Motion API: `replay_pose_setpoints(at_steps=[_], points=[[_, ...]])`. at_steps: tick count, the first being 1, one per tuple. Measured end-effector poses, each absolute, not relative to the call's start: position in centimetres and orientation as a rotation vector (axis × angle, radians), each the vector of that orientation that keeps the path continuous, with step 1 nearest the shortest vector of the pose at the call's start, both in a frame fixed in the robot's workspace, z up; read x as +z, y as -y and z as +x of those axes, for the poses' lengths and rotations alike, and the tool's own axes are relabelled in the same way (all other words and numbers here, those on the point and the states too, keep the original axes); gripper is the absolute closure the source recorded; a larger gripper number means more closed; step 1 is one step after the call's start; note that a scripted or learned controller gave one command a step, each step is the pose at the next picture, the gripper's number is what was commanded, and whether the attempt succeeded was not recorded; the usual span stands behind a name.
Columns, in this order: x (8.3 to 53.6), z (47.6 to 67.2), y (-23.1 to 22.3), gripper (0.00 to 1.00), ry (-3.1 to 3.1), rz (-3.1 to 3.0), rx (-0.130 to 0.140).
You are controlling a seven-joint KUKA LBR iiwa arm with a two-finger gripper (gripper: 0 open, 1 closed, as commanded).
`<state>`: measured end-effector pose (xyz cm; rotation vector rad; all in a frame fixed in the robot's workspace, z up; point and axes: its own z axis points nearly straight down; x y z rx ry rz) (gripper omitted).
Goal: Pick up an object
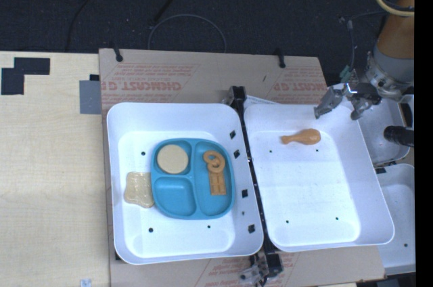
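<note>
My gripper (343, 103) has its fingers apart, and just below them lies a light, hard drumstick (302, 137); I'd grab its fat end.

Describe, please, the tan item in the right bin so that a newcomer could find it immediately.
Start at the right bin, the white one nearer the arm. Near its far edge lies a small tan drumstick-shaped toy, thick end toward the claw. It sits alone there, while the other tan pieces cluster on or beside the blue tray in the left bin.
</note>
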<state>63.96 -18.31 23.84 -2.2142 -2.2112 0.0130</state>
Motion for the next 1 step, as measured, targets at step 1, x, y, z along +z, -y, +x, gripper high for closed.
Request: replay_pose_setpoints(at_steps=[1], points=[[24.68,64.20,18.32,0.00,2.222,-2.221,0.001]])
